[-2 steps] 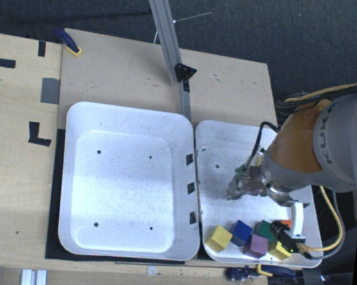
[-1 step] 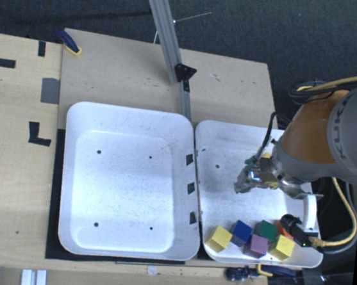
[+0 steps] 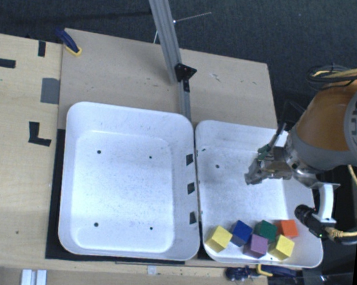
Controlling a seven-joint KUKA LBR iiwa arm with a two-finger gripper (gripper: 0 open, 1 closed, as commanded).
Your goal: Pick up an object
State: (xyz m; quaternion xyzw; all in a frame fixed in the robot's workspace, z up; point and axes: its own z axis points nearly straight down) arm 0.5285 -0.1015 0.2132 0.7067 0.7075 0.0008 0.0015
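- You're looking at two shallow white bins sitting side by side, smooth plastic with rounded corners and a fine dark speckle across the floors: left bin point(image 3: 125, 180), right bin point(image 3: 229, 151).
- Six small hard-edged cubes are clustering in the near corner of the right bin: a yellow block point(image 3: 219, 238), a blue block point(image 3: 241, 233), a purple block point(image 3: 258, 245), a green block point(image 3: 266, 231), a second yellow block point(image 3: 284, 247) and an orange block point(image 3: 288, 228).
- They're packing tight, most faces touching or just beside a neighbour; the left yellow one is sitting near the bin's left wall.
- The gripper point(image 3: 257, 172) is hanging over the middle of the right bin, well apart from the blocks, which are lying nearer the camera.
- Fingers: dark metal, pointing down and left; at this slant they're probably close together, but you can't tell for sure. Nothing is showing between them.
- The grey arm with its orange band point(image 3: 327, 118) is reaching in from the right, covering the bin's right rim.
- A grey metal bar point(image 3: 169, 34) is running diagonally from the top down to the seam between the bins.
- The wooden bench point(image 3: 9, 150) is carrying black tape marks, and a blue-and-yellow clamp point(image 3: 68, 41) is sitting near its far left corner.
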